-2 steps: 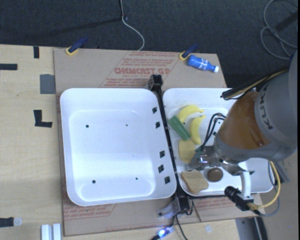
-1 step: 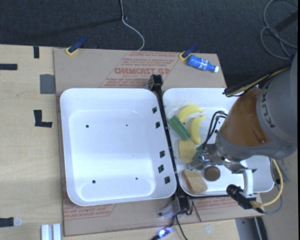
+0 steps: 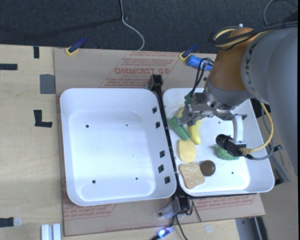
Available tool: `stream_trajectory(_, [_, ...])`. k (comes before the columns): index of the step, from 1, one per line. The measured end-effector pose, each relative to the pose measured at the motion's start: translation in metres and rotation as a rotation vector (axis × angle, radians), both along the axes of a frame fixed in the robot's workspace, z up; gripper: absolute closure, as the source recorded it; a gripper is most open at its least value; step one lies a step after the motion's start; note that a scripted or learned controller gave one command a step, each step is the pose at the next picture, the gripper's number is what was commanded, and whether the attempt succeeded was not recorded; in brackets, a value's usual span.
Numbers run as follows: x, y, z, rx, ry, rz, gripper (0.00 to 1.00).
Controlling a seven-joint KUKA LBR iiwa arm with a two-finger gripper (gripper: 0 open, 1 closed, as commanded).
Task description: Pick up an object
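Note:
My gripper [image 3: 191,115] hangs low over the upper left part of the right bin [image 3: 250,184], directly above a yellow banana-shaped toy [image 3: 194,133] and a long green piece [image 3: 178,128]. Below them lie a pale yellow piece [image 3: 187,150], a tan bread-like slice [image 3: 192,174] and a small brown round object [image 3: 207,168]. A green object [image 3: 225,152] lies at the bin's middle right, partly covered by a black cable fitting. Nothing shows between the gripper's tips, which are hidden by the wrist.
The left bin [image 3: 110,149] stands beside the right one, with a black divider clip strip [image 3: 160,134] between them. The arm's grey body [image 3: 275,79] fills the upper right. Cardboard [image 3: 130,69] lies under both bins. A yellow cable loops near the right bin's edge.

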State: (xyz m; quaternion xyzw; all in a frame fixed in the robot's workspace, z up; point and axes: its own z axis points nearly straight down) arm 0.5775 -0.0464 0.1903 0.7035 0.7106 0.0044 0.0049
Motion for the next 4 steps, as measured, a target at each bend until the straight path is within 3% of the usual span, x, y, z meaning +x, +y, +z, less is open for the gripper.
stream_trajectory(1, [-0.007, 0.028, 0.000, 0.002, 0.015, -0.006, 1.00])
stream_trajectory(2, [-0.091, 0.070, -0.007, 0.003, 0.023, -0.006, 1.00])
stream_trajectory(3, [-0.094, 0.182, -0.059, 0.003, 0.022, 0.002, 1.00])
stream_trajectory(4, [-0.085, 0.225, 0.006, 0.004, 0.011, -0.003, 1.00])
